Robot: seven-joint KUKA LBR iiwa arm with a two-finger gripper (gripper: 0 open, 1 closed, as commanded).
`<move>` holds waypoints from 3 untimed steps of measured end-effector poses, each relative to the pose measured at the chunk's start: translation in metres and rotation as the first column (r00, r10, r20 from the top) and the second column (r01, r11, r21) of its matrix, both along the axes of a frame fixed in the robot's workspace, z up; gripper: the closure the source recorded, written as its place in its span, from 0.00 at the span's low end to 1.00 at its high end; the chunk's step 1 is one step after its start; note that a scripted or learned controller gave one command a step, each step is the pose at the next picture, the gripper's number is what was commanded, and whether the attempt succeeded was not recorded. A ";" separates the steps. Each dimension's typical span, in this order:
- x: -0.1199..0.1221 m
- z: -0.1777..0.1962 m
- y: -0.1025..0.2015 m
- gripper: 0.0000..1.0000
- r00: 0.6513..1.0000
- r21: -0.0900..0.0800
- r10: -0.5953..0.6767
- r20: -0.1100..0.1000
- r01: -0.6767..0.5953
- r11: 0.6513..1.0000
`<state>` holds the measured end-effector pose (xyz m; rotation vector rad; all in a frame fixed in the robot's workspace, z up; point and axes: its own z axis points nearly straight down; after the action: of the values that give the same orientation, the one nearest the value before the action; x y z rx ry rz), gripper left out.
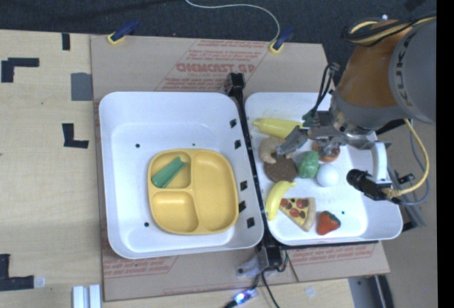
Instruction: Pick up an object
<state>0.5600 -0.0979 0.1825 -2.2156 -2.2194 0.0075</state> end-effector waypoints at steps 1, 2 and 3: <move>-0.002 -0.044 -0.001 0.00 1.000 0.000 -0.001 0.000 0.001 1.000; 0.005 -0.066 -0.001 0.00 1.000 -0.004 0.002 0.030 -0.002 1.000; 0.006 -0.058 -0.002 1.00 0.999 -0.008 0.001 0.035 -0.001 1.000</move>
<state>0.5659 -0.0999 0.1248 -2.2360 -2.2427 -0.0228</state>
